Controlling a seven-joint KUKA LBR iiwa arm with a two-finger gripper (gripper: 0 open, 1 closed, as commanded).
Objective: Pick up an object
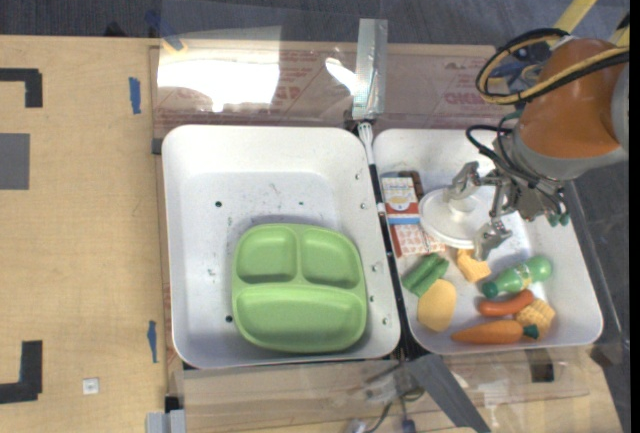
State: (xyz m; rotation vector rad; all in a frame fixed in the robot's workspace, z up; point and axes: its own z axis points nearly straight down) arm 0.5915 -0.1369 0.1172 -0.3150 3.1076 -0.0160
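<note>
**Two bins, one gripper low over the toy food: the pick not yet made**

Two shallow white bins sit side by side on the bench. We see the left bin (190,171) carrying a green divided tray (298,289) and nothing else we can make out. The right bin (585,306) holds the candidates for the task: a small red-and-white carton (401,196) against its left wall, a white disc-shaped piece (447,217) beside it, a green pepper-like piece (424,273), a yellow lemon-like piece (436,305), a yellow wedge (473,268), a green-ended vegetable (524,274), a red chilli-like piece (505,303), a carrot (488,332) and a small corn cob (538,313).

The grey arm (565,111) with its orange band reaches in from the right. Its gripper (480,211) hangs over the middle of the right bin, just above the white disc and the yellow wedge. We read the two metal fingers (463,183) as spread apart, with no object visibly between them.

We judge the task to be at the approach stage. Nothing is lifted; every item lies on the bin floor. Closing on one piece and raising it clear remain to be done. The crowding of items near the fingers may make a clean single grasp difficult.
</note>
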